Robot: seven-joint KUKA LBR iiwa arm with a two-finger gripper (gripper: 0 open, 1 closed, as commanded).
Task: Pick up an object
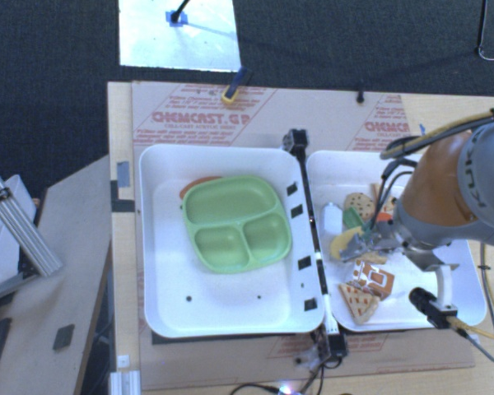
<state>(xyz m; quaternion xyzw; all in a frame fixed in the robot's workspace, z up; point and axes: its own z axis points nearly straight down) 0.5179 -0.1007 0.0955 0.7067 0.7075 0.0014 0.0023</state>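
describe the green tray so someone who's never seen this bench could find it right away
Two shallow white bins sit side by side on the bench; look in the left bin, the one away from the arm. The green tray lies in its middle, pale green with rounded corners and three compartments, one long and two smaller. It is by far the biggest thing there, with an orange object peeking from under its far-left edge.

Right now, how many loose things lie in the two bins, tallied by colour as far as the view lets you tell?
Green: 2, divided tray, small piece
Orange-brown waffle-like pieces: 3
Yellow: 1
White: 1
Orange, under tray: 1
Total: 8, others possibly hidden by the gripper.
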